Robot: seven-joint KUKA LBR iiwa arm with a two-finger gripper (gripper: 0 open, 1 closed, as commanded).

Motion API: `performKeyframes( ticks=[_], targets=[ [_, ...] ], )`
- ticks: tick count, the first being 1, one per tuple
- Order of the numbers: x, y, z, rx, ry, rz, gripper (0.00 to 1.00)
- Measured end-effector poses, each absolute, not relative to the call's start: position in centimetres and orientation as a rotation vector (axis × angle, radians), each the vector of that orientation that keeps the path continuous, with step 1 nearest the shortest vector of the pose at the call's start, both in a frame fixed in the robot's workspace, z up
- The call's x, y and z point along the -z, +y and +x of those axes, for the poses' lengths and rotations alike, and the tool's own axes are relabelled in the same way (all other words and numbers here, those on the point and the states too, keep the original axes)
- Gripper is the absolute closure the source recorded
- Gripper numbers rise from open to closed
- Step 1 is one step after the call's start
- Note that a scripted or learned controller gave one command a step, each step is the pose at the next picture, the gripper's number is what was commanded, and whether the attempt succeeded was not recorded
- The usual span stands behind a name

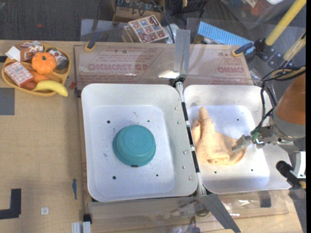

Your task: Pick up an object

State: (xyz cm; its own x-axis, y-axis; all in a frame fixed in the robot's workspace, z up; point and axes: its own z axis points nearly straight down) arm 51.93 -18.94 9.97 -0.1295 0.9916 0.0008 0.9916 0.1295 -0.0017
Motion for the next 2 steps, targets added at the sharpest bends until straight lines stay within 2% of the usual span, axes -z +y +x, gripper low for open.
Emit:
performKeyframes(
  ticks=[1,2],
  targets=[
    [-8.82,-14.67,51.86,0.005,-2.613,-1.759,0.0],
    [-9.75,-14.85,51.98,0.008,-2.612,-1.766,1.0]
  ],
)
